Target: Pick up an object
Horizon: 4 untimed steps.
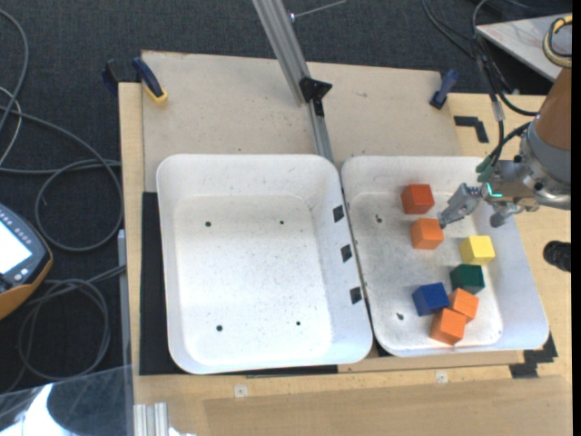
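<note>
- Seven small blocks are lying in the right bin (pixel 522 284), toward its right half.
- An orange block (pixel 418 199) is sitting nearest the top, with a second orange block (pixel 427 234) just below it.
- A yellow block (pixel 477 249) is resting to the right of that second orange block, and a green block (pixel 468 276) is lying just under the yellow one.
- A blue block (pixel 430 298) is sitting lower down, and beside it two more orange blocks (pixel 457 315) are touching each other near the bin's front edge.
- The end effector (pixel 477 205) is hovering over the right bin, between the upper orange blocks and the yellow block; its two fingers are standing spread apart with nothing between them.
- The arm (pixel 554 143) is reaching in from the right, its grey wrist showing a small green light.
- The left bin (pixel 245 262) is lying just beside the right one, their rims touching.
- Both bins are resting on the wooden tabletop (pixel 236 107), where a slanted metal bar (pixel 286 39) is standing behind them.
</note>
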Motion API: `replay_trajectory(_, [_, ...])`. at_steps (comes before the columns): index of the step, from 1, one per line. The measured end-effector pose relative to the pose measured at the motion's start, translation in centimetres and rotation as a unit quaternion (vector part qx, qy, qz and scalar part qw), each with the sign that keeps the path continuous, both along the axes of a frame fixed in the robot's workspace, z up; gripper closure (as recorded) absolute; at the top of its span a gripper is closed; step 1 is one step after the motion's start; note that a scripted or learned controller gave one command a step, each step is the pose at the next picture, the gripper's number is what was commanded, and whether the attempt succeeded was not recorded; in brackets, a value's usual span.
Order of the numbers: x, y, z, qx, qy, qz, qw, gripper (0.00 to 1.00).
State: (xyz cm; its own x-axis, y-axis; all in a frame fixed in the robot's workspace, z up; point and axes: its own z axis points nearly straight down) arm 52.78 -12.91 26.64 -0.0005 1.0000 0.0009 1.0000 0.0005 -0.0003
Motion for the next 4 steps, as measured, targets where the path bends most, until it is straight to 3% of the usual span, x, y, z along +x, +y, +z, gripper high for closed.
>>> replay_trajectory(3, [-0.5, -0.8, -15.0, 0.0009, 0.004, -0.001, 1.0000, 0.00])
replay_trajectory(4, [-0.3, -0.7, -13.6, 0.0002, -0.001, 0.000, 1.0000, 1.00])
